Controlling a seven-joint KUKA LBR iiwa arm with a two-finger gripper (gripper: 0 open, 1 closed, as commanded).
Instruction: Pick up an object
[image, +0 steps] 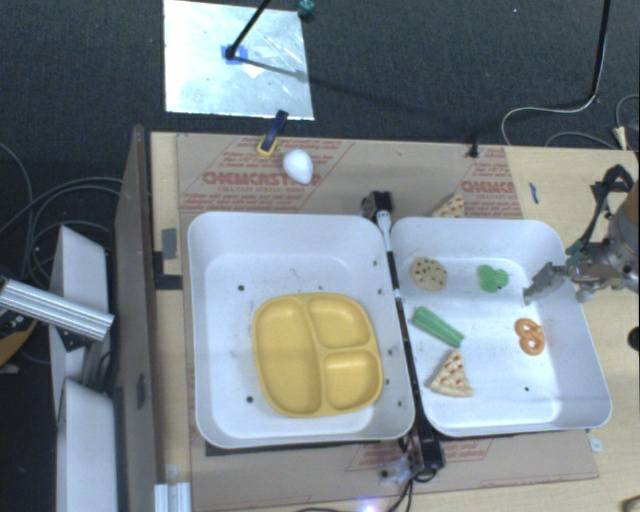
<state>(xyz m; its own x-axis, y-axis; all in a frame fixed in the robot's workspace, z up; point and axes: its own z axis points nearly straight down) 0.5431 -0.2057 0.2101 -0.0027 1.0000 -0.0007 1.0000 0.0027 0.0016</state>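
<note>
Inside the smooth white plastic right bin (575, 400) lie a round speckled cookie (428, 272), a lumpy green piece (492, 278), a green stick (437, 326), an orange pretzel (530, 336) and a pizza wedge (452, 376). At three o'clock the metal gripper (545, 280) hangs over the rim, empty; how far it is open cannot be told. A glossy yellow divided plate (318, 353) fills the left bin (215, 300).

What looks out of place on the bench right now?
Two things lie outside the bins on the cardboard: a white egg behind the left bin, and a pizza slice behind the right bin. The yellow tray sits slightly askew in the left bin.
</note>
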